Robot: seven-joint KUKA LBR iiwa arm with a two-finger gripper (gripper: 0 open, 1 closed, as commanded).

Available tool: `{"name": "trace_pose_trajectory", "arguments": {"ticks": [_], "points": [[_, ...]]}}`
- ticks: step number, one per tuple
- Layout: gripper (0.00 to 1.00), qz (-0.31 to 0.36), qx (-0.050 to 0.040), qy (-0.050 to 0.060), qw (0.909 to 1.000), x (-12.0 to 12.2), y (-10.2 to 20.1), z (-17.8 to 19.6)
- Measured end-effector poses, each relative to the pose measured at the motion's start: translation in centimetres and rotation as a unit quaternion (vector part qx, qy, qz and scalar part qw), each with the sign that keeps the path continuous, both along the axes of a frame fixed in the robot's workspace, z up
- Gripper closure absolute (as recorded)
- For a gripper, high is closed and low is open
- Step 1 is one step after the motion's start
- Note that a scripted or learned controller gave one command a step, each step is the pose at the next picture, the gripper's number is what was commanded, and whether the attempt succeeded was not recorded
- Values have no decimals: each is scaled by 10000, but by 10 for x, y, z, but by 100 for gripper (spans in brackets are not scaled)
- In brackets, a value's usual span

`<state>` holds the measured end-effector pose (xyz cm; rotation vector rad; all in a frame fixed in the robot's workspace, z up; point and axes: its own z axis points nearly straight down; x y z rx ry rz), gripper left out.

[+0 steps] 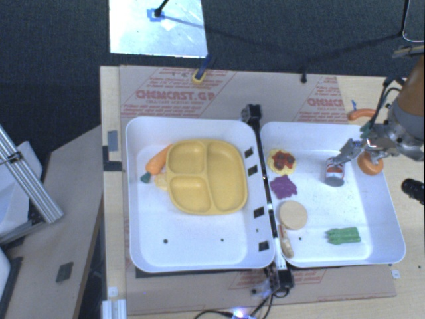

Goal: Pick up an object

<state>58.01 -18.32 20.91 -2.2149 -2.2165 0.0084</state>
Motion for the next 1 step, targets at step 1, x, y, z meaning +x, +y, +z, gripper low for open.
{"name": "trace_pose_trajectory", "arguments": {"ticks": [1], "points": [[0, 12, -11, -54, 10000, 3, 0, 6]]}}
